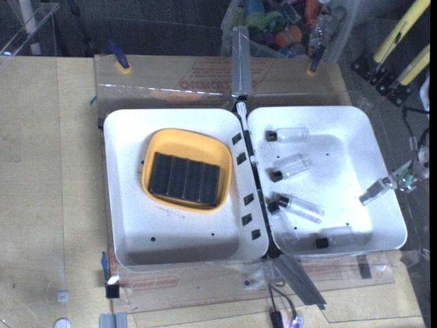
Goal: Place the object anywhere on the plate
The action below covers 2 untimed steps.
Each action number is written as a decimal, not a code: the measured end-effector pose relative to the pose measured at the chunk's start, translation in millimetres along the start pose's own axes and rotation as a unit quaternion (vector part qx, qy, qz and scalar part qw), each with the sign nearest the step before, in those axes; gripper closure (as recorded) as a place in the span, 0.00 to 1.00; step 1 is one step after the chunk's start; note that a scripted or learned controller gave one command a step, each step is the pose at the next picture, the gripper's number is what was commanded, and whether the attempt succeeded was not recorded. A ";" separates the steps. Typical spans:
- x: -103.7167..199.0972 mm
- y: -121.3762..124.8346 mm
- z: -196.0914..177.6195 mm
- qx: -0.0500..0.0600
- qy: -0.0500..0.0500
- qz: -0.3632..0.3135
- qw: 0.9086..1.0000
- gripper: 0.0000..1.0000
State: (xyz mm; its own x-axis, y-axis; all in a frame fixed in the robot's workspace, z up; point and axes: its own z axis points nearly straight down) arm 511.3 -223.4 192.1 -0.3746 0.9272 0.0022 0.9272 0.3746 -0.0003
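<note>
Plate [151, 157]: a yellow, rounded-square dish lying in the left bin [123, 231], slightly tilted in plan, with a black ribbed rectangular block [186, 178] resting flat inside it.
Objects: four clear plastic vials with black caps, all on their sides in the right bin [358, 125].
Far vial [287, 134]: near the bin's far-left corner, cap pointing left.
Second vial [289, 165]: just nearer, angled, cap toward the divider.
Third vial [295, 207]: angled the other way, cap beside the divider.
Near vial [339, 238]: against the bin's near wall, black cap at its left end.
Hand [372, 193]: a slim grey tip reaching in over the right bin's right edge, apart from every vial; whether it is open or closed cannot be told.
Bench [41, 183]: pale wood, carrying both bins.
</note>
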 end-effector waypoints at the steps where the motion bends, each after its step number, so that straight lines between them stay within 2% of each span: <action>1: 12.0 -29.4 9.8 0.000 0.000 0.000 1.000 0.00; 2: 20.1 -25.2 9.5 0.000 0.000 -0.139 0.990 0.00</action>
